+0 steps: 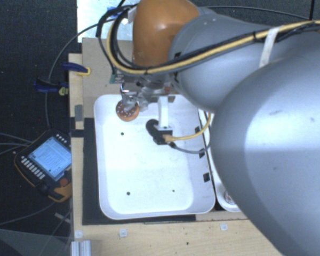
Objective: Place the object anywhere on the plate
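**Upper left of bin: round object at the gripper's tip**

Upper centre of the frame, the grey arm (256, 105) sweeps in from the right, its orange band (157, 28) bulging over the far rim of the left white bin (149, 196). Black and yellow cables (202, 55) loop across the wrist. Below the band the gripper (132, 101) points down into the bin's upper-left corner. A small round orange-brown object (127, 111) sits right at the gripper's lower end, touching or just under the metal parts; whether it lies between the fingers or merely beneath them, cannot tell, and jaw opening is not readable from this angle. Just right of it, a white-and-black fitting (161, 129) with a yellow lead hangs over the bin floor. Left of the bench, a handheld pendant (47, 161) with a lit screen lies on dark floor.
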`<state>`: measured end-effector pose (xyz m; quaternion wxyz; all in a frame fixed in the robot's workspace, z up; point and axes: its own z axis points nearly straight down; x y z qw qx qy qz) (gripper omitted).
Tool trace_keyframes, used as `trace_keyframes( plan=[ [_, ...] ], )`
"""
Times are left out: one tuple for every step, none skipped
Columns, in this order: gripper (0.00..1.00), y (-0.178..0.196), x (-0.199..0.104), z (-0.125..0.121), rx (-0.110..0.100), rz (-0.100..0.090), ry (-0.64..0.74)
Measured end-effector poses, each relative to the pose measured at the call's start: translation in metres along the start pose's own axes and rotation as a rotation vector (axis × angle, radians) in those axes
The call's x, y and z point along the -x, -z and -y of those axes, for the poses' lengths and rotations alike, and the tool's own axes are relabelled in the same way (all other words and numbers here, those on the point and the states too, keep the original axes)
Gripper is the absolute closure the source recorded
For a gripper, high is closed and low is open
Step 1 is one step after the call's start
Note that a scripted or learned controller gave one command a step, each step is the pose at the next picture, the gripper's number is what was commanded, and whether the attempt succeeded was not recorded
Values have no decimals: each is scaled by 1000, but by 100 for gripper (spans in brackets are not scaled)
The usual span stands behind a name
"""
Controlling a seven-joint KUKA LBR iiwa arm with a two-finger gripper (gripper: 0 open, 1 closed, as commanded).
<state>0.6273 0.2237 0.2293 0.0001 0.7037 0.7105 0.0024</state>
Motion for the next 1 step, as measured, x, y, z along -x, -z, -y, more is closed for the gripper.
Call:
trace_keyframes(
  plan=[
    [0, 0, 4, 0, -2, 3, -4]
  ],
)
